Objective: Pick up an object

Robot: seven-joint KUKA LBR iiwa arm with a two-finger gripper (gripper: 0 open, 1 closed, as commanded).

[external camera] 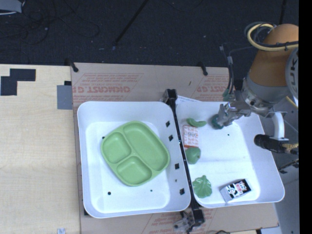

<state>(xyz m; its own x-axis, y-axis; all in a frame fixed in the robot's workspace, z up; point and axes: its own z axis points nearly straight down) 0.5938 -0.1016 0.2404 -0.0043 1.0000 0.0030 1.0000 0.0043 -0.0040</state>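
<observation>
My gripper (221,119) hangs low over the far part of the right bin (253,152), reaching in from the right. A small dark green lump (215,123) sits right at its tip; I cannot tell whether it is held. Just left of it lies a green pod-shaped piece (196,123). A red and white packet (190,136) lies by the bin's left wall, with a rounded green piece (193,154) below it. A leafy green piece (202,186) and a black and white box (236,189) lie near the front edge.
The left bin (92,169) holds a light green divided plate (134,152). A black divider (176,145) runs between the two bins. Both bins rest on cardboard (122,84) over a pale wooden bench (34,155).
</observation>
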